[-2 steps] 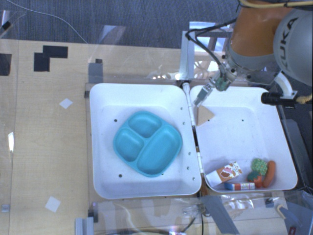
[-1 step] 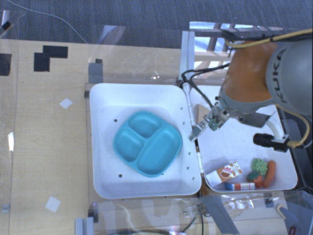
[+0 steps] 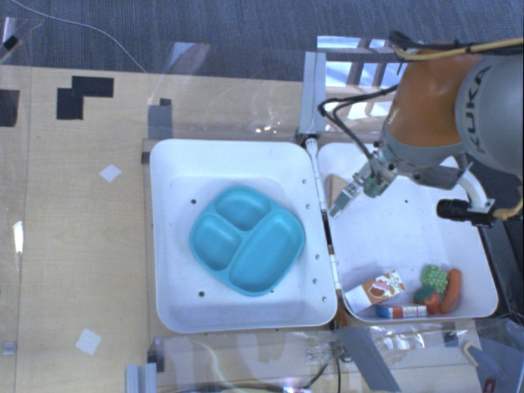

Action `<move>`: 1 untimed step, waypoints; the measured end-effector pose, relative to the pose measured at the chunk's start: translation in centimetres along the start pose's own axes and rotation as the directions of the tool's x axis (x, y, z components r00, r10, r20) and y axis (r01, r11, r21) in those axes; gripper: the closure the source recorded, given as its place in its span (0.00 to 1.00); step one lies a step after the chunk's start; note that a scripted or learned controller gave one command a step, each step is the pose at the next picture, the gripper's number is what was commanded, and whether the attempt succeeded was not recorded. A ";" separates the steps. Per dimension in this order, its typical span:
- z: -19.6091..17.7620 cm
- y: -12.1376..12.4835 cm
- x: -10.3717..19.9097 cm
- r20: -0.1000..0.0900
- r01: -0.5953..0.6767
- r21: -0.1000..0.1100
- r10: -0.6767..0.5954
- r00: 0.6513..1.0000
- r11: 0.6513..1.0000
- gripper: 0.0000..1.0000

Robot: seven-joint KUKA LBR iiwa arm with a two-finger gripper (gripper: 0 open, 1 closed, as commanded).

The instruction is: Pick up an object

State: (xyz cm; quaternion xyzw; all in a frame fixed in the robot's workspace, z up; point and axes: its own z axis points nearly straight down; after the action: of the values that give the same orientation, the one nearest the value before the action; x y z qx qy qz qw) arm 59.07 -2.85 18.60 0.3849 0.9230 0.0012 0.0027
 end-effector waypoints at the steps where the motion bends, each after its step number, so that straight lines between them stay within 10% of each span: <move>1: 0.0 0.0 0.0 0.000 0.000 0.000 0.000 1.000 1.000 0.00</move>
State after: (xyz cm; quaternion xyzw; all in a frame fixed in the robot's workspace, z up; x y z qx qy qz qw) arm 59.07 -2.83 18.60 0.3849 0.9230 0.0013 0.0027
